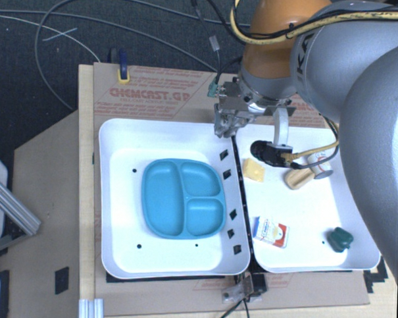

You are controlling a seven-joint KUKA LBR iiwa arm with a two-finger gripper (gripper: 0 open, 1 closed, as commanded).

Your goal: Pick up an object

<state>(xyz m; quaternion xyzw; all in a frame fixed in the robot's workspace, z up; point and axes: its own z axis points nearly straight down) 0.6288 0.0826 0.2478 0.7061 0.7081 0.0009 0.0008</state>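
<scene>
We see the grey arm (360, 96) sweep in from the right and arch over the right bin (313, 262). Its smooth, rounded casing bulks large, and the glossy orange band (277, 33) sits just above the wrist. The gripper (225, 128) points down at the far end of the seam where the two bins meet, close to their far rims. We cannot tell whether it is released or clenched, and we see nothing held in it. The things to pick lie loose in the right bin, all nearer the camera than the gripper and to its right. The closest is a pale yellow wedge (254, 169), matte and flat-faced. Just right of that is a tan block (299, 178), rounded, lying tilted. Further toward the camera lies a small white packet (271, 232) with red and blue print, flat on the bin floor. Farthest from the gripper, near the bin's right corner, is a dark green lump (340, 239). Below and left of the gripper, in the left bin (112, 184), a blue divided plate (183, 198) of smooth plastic with three compartments and rounded corners lies flat. Both bins are shallow glossy white trays resting on a cardboard sheet (156, 87) with red lettering.
</scene>
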